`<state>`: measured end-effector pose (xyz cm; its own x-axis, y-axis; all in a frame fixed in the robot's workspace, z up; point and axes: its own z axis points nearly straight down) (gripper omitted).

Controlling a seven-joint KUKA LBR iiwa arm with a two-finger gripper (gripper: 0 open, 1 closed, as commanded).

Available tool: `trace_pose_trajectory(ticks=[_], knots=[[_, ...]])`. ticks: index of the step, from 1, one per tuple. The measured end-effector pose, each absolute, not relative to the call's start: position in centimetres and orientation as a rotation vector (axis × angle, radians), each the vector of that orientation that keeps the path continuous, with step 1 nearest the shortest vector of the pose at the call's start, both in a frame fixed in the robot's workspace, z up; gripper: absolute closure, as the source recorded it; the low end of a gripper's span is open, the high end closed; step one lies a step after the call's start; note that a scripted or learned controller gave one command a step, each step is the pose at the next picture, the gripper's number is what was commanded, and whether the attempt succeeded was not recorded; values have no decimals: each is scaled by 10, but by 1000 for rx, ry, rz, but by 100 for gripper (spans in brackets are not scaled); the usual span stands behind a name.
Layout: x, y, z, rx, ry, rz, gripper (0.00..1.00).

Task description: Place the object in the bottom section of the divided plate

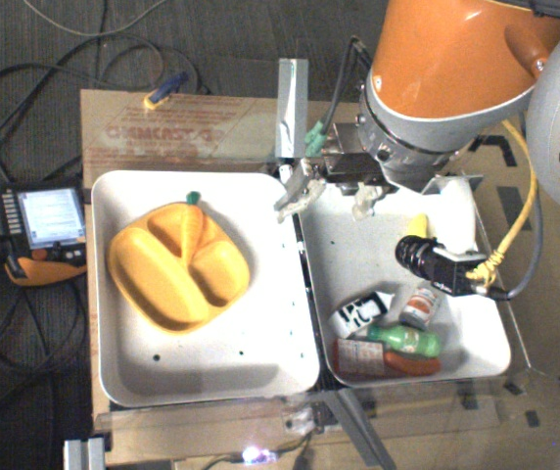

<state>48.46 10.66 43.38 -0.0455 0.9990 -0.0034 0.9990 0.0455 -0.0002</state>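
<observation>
Camera view looks down on two white bins, and the yellow divided plate [177, 267] lies in the middle of the left bin [123, 365], its ridges marking off three sections, with the near section facing the bench's near edge. A small green-and-orange piece [194, 199] rests against the plate's far rim, outside the sections. The gripper [330, 199] hangs over the far left corner of the right bin [490, 346], just beside the wall shared by the two bins. Its two pale fingers [295, 196] stand spread well apart with nothing between them. Several things are clustered along the near side of the right bin: a black-and-white packet [363, 311], a small can [419, 306] just right of it, a green bottle [409, 341] lying on its side, a red piece [415, 364] touching the bottle on its near side, and a brown packet [356, 357] to their left. Which of these things is the object to be placed cannot be told.
</observation>
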Motion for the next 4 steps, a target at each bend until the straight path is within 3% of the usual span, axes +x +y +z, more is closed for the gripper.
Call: trace_pose_trajectory(ticks=[1,2,3,4], knots=[[486,106,442,2170,2267,-9,100],[486,106,442,2170,2268,-10,0],[487,106,451,2170,2265,-14,100],[487,106,451,2170,2265,-14,0]])
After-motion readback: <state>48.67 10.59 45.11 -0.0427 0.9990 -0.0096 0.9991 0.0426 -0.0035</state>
